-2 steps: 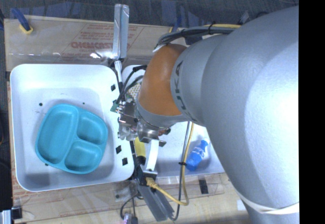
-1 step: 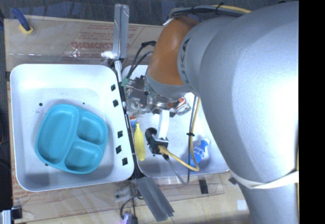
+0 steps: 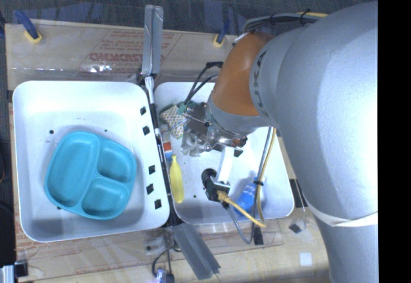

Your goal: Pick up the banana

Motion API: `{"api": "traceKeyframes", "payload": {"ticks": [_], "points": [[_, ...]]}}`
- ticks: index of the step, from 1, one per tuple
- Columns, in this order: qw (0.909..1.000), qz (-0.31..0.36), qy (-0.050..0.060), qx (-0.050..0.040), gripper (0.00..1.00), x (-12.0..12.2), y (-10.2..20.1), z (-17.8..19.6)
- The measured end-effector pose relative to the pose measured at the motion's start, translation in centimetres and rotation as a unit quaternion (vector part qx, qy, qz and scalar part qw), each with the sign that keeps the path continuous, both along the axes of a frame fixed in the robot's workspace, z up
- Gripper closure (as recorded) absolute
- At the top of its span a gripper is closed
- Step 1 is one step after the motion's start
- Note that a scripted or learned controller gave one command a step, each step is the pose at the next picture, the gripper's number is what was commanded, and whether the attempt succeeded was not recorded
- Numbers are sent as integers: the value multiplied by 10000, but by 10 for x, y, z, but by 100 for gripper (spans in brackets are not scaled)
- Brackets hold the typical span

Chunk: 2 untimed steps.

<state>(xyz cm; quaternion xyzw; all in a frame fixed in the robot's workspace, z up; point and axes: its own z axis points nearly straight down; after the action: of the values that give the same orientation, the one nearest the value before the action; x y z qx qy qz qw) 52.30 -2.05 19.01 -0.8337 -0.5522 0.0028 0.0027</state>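
Grey arm (image 3: 321,108) over right bin (image 3: 192,92), gripper (image 3: 192,142) (grasp state unclear) beside banana (image 3: 175,179), blue plate (image 3: 90,176) in left bin (image 3: 32,102)

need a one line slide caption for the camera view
KUKA arm's gripper over the right bin, banana lying by its left wall; blue divided plate in the left bin.

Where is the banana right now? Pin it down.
The banana lies in the right bin, along its left wall beside the divider between the two bins, below and left of the gripper. A blue object sits farther right.
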Motion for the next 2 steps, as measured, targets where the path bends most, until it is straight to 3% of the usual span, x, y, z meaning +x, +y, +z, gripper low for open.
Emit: {"api": "traceKeyframes", "payload": {"ticks": [1,2], "points": [[9999,-162,-26,-1,0,-23,-20,95],[9970,769,-3,0,0,-3,24,0]]}}
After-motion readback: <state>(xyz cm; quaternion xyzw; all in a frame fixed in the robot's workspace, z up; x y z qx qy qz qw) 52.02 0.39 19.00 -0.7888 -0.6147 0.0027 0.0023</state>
